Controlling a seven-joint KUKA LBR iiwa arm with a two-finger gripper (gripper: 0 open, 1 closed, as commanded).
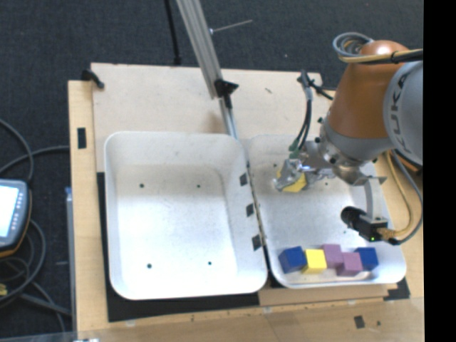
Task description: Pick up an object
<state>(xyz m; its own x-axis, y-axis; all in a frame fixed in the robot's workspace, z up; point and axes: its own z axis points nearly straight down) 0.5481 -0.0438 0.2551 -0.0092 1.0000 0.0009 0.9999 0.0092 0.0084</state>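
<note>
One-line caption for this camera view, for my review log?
Grey-and-orange arm's pincer grips a small yellow block above the right white bin; coloured blocks line its front edge.

I see the gripper (291, 179) over the right bin (265, 191); blocks (328, 259) row along its near wall.

A dark grey carpet (85, 20) covered the floor around a pale wooden bench (157, 98). A slanted metal pole (203, 45) rose from the bench's far side. Black cables (21, 155) trailed over the carpet at left, near a handheld screen (11, 212).
</note>
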